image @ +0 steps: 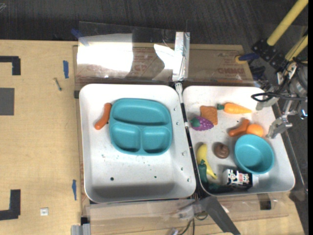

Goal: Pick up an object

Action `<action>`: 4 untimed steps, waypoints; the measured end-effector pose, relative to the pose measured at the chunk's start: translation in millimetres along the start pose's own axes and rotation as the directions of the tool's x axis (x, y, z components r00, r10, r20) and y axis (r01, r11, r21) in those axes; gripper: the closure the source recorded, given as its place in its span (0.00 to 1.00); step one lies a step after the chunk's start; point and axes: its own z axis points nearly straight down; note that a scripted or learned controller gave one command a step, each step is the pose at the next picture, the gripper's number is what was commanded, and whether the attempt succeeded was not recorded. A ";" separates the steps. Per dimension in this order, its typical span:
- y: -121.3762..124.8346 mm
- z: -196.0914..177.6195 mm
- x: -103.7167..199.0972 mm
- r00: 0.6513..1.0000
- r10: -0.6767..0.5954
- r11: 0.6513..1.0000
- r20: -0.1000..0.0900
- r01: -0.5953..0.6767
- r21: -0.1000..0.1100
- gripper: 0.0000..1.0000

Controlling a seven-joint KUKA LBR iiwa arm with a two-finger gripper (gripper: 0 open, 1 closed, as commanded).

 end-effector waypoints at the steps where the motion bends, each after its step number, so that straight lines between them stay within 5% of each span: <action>1: -30.9 155.1 21.5 0.999 0.050 0.999 0.006 -0.050 0.002 0.00; 2: 36.3 165.3 -53.4 1.000 0.023 1.000 0.007 -0.023 -0.002 0.00; 3: 41.7 165.4 -53.3 0.997 0.074 0.997 0.005 -0.074 0.001 0.00; 4: 41.0 147.3 -58.5 0.997 0.072 0.997 0.022 -0.072 0.005 1.00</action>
